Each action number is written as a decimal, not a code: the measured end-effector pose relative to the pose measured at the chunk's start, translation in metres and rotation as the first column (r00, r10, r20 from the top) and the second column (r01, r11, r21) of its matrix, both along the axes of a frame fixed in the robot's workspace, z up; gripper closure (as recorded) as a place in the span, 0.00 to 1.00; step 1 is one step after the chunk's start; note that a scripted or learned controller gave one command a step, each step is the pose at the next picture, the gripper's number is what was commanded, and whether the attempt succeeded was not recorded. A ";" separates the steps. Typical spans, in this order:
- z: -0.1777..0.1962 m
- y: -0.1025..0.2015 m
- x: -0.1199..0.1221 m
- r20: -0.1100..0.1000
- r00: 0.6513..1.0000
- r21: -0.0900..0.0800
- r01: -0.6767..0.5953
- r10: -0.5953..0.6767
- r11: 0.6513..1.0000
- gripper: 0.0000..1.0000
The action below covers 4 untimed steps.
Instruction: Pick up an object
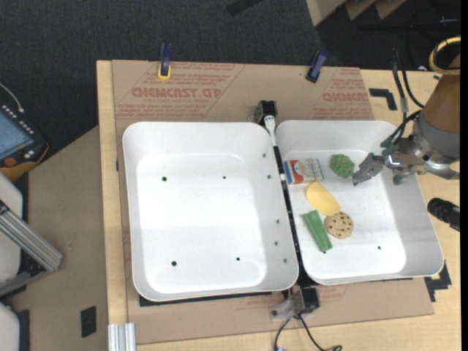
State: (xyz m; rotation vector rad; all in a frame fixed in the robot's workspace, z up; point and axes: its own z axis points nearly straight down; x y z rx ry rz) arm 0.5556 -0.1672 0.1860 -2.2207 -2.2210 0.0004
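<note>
A grey robotic arm [439,134] with an orange band reaches in from the right over the right-hand shallow white plastic bin [395,258], its two-finger gripper [364,174] poised low above the bin floor just right of a bumpy green broccoli-like toy [341,165]. The dark fingers stand slightly apart with nothing between them. Clustered in the bin's left half lie a small red, white and blue packet [303,171], a smooth yellow lemon-shaped object [322,197], a flat green stick [317,230] and a round speckled brown cookie [339,226], the cookie touching the stick. The left-hand shallow white plastic bin [146,196] sits beside it on a brown cardboard-covered bench [219,86].
</note>
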 end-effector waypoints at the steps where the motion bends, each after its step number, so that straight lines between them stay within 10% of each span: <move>1: 0.011 0.000 0.001 0.003 1.000 -0.001 -0.001 0.001 1.000 1.00; 2: 0.058 0.055 0.102 0.014 1.000 -0.001 -0.009 0.009 1.000 1.00; 3: 0.129 0.062 0.043 0.008 1.000 -0.001 0.000 0.000 1.000 1.00; 4: 0.117 0.103 -0.035 -0.006 1.000 0.002 -0.002 0.002 1.000 1.00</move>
